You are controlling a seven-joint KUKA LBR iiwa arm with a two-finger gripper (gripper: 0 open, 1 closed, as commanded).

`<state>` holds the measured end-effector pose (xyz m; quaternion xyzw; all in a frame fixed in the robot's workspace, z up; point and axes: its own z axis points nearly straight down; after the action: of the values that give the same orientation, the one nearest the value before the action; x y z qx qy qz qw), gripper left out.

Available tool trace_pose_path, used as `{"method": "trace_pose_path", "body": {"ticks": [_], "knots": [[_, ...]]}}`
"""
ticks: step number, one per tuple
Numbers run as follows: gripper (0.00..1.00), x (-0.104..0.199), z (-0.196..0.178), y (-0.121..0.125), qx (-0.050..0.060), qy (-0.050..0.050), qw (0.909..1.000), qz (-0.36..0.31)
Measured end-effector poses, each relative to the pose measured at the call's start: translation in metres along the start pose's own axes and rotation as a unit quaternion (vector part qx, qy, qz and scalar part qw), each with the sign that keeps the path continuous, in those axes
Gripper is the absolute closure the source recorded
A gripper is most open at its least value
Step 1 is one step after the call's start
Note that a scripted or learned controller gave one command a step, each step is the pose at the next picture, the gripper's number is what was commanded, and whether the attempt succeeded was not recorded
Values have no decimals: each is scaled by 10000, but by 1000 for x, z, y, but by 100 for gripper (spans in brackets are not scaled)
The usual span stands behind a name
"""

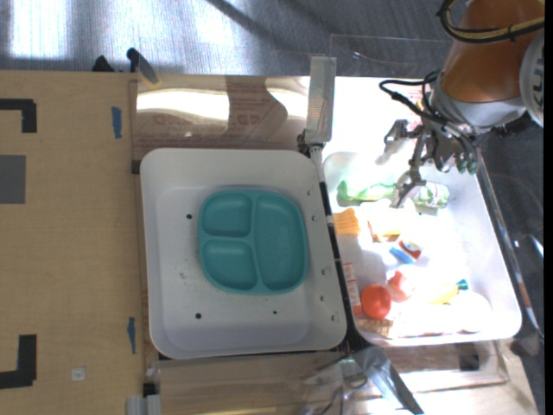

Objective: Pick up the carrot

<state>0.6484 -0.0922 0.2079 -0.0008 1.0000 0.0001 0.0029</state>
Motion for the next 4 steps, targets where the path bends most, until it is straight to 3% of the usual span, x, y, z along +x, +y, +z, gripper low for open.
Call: {"method": "trace_pose_path", "body": {"ticks": [1, 2, 3, 4], "knots": [[0, 38, 22, 92, -18, 18, 9968, -802], [0, 129, 22, 95, -8, 10, 9921, -1254], [0, 159, -78, 86, 6, -41, 9834, -1814], [100, 157, -86, 87, 1, -59, 9834, -1813]]}}
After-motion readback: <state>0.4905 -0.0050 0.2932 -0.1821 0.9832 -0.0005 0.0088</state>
